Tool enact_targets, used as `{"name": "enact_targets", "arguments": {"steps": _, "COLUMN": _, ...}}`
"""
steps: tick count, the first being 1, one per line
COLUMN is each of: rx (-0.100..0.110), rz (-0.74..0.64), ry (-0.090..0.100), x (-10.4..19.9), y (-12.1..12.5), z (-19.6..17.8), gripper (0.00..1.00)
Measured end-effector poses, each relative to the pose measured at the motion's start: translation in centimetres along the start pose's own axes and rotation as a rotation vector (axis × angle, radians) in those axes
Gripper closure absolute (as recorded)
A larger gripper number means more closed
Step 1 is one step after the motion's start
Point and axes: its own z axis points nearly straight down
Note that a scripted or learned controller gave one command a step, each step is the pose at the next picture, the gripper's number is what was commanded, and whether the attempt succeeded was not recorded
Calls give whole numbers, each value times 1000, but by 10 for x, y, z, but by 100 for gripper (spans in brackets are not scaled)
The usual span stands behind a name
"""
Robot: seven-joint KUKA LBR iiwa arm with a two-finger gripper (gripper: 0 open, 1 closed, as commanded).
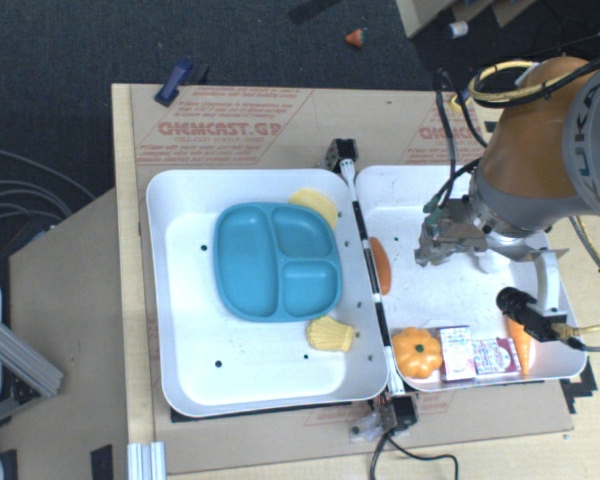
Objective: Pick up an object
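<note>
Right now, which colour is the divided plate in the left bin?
The divided plate is light blue, seen clearly in the camera view.

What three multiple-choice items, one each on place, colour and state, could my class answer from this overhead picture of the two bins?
1. Where does the divided plate lie?
A. In the left bin
B. In the right bin
C. On the floor

2. What colour is the divided plate?
A. Red
B. Blue
C. Black

3. How does the end effector stand toward the small pumpkin?
A. It grips the pumpkin
B. It rests on the pumpkin
C. It is apart from the pumpkin, which lies in the bin

Key: 1 A, the plate sits in the left bin between two yellow pieces. 2 B, its surface is plainly blue. 3 C, bare white bin floor shows between them.
</note>
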Motion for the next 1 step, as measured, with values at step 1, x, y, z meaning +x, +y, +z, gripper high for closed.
{"name": "enact_targets", "arguments": {"steps": 1, "rx": 0, "rz": 0, "ry": 0, "x": 0, "y": 0, "z": 0, "gripper": 0}}
